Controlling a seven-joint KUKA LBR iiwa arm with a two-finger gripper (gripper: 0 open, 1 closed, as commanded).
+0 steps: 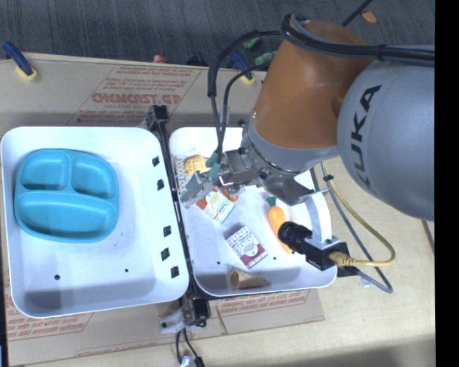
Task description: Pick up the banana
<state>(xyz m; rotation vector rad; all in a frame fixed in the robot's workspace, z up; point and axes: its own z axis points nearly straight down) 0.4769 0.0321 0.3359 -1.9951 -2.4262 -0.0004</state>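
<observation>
In the right bin (pixel 321 205), a small yellow patch that looks like the banana (pixel 192 161) peeks out at the upper left, next to the bin's left wall. The rest of it is hidden by the arm. My gripper (pixel 201 180) hangs low over that corner, just below and to the right of the yellow patch. The big grey and orange wrist (pixel 306 113) covers the upper part of the bin. I cannot make out whether anything sits in the gripper.
The right bin also holds a white and red carton (pixel 218 205), a dark red packet (pixel 245 247), a brown cone (pixel 247 280) and an orange carrot (pixel 277 220). The left bin (pixel 30 281) holds a blue divided tray (pixel 65 193). Cables trail at the right.
</observation>
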